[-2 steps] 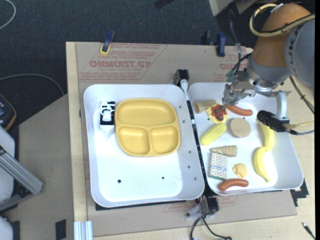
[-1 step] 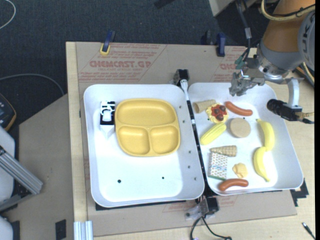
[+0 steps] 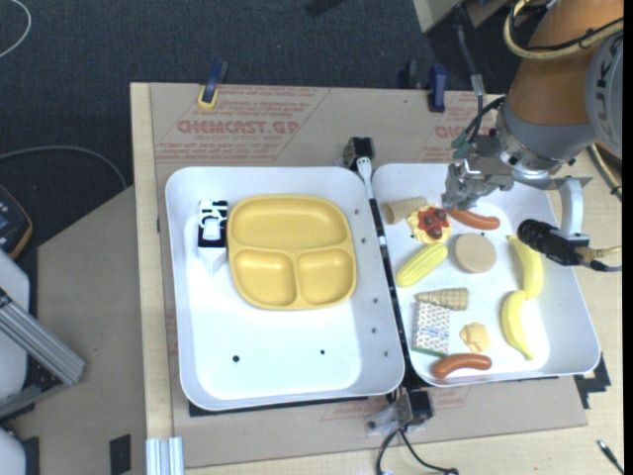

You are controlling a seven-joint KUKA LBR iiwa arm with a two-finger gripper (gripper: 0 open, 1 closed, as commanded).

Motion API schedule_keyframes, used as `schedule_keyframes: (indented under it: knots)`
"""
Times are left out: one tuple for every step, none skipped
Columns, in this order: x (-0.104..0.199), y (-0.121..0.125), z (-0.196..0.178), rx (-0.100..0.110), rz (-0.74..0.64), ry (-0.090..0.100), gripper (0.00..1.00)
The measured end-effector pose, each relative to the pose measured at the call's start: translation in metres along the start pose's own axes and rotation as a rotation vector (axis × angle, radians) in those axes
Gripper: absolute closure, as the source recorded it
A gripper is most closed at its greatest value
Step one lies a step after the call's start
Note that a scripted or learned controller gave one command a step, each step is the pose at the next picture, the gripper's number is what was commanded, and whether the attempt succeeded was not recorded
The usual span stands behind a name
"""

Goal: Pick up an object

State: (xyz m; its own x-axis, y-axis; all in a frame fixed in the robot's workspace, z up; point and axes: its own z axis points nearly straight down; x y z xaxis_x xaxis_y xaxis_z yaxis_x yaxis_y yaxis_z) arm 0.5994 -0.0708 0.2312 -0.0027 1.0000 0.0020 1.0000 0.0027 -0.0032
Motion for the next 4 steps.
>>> schedule_keyframes:
  knots:
    - [0.019, -0.048, 0.0, 0.002, 0.003, 0.0, 1.0]
    - [0.053, -0.086, 0.018, 0.003, 0.0, 0.001, 1.0]
    - [0.054, -0.087, 0.017, 0.0, 0.003, 0.0, 1.0]
    - [0.049, -0.082, 0.016, -0.004, 0.003, -0.002, 1.0]
